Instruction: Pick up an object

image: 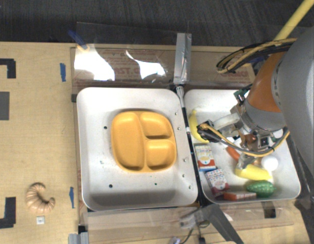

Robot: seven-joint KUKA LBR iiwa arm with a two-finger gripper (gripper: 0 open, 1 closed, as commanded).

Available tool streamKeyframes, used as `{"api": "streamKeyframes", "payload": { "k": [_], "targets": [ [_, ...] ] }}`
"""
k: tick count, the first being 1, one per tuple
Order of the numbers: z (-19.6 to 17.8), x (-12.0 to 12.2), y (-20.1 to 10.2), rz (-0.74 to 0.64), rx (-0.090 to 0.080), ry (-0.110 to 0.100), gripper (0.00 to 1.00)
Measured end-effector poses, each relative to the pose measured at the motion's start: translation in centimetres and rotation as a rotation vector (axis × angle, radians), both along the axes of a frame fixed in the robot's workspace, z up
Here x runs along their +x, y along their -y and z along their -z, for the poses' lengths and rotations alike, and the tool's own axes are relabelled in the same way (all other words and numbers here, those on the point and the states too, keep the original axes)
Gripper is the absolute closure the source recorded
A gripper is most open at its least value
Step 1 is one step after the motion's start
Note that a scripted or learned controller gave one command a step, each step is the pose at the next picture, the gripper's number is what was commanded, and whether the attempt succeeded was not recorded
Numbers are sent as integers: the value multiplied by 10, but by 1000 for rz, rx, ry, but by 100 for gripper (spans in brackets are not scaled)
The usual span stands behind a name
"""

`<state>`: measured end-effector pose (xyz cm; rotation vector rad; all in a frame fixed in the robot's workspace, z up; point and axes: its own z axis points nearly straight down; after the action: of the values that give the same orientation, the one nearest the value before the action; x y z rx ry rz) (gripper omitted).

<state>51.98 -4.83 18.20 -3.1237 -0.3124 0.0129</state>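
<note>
Over the right bin (294,187) my gripper (247,154) hangs low, near that bin's far-right side; cables and wrist hide its tip, so I cannot tell its state. Just beneath it lie a yellow banana-shaped toy (253,173), a white ball (270,163) and a green piece (259,187) toward the near-right corner. Two small cartons (205,156) sit along the bin's left edge. An orange divided tray (143,140) fills the left bin's (91,187) middle. What looks like a croissant toy (40,197) rests on the bench (30,136).
</note>
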Motion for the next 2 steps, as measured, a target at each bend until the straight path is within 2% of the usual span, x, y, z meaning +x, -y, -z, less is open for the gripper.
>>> {"api": "streamKeyframes", "payload": {
  "k": [1, 2],
  "targets": [
    [-90, 56, -12, -186, 1, 12, 0],
    [-12, 55, 5, -2, 1, 0, 0]
  ]
}}
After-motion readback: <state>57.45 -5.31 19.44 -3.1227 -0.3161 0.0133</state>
